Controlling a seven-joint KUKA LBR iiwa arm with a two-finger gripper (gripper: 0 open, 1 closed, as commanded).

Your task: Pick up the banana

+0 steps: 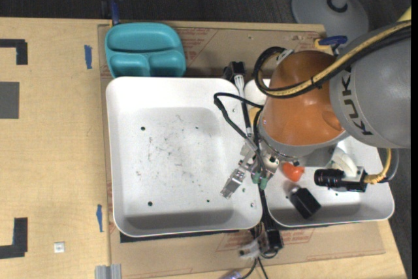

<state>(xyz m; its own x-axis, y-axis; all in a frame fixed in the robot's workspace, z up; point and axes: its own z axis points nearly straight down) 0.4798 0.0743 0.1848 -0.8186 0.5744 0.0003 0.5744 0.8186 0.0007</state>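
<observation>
While hovering at the left bin's point(130, 114) right edge, the gripper point(236, 181) looks unclenched, grasping nothing.

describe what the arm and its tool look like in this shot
The arm is bulky and rounded, grey, with part of the black KUKA lettering on its side, and a glossy orange band above the wrist. Black cables and a yellow one loop over it. The tool is a small metallic silver piece with a green fitting beside it.
</observation>
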